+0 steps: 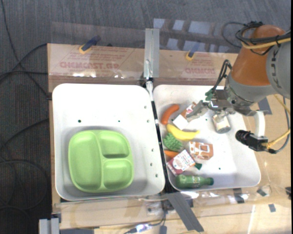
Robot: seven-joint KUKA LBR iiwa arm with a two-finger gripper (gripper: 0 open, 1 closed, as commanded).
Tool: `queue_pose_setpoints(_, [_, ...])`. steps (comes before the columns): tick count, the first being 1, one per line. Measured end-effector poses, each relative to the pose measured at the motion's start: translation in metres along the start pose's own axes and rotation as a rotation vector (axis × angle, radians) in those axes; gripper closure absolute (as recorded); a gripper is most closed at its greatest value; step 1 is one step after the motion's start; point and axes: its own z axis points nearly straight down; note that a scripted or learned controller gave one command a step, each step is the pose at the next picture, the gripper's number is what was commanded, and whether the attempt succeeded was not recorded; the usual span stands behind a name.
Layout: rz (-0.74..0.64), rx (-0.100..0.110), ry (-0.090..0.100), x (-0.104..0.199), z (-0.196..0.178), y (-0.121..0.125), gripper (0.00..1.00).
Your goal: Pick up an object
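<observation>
The right bin [244, 167] holds several toy foods: an orange carrot [169, 112], a yellow banana [181, 132], a leafy green piece [172, 141], a brown and white carton [201, 150], a pink packet [181, 162] and a green bottle [194, 181]. A small red and white box [187, 114] lies above the banana. My gripper [210, 115] hangs low over the upper middle of this bin, open. One finger [198, 109] points at the red and white box and the other finger [221, 123] is toward the right. Nothing sits between them.
The left bin [102, 96] holds a green divided plate [101, 160] at its lower middle. The divider wall between the bins [154, 126] runs close to the carrot and the banana. Bare bin floor lies right of the carton. A black cable fitting [249, 139] hangs by the arm.
</observation>
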Motion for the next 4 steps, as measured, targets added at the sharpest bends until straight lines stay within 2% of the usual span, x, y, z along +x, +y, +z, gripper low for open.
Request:
queue_pose_setpoints(1, [-0.009, -0.012, -0.002, -0.026, 0.106, -0.048, 0.00])
queue_pose_setpoints(2, [-0.010, -0.007, 0.004, -0.023, 0.099, -0.049, 1.00])
queue_pose_setpoints(3, [-0.010, -0.006, 0.004, -0.023, 0.099, -0.050, 0.00])
queue_pose_setpoints(4, [-0.351, -0.027, -0.008, -0.067, 0.114, -0.077, 0.00])
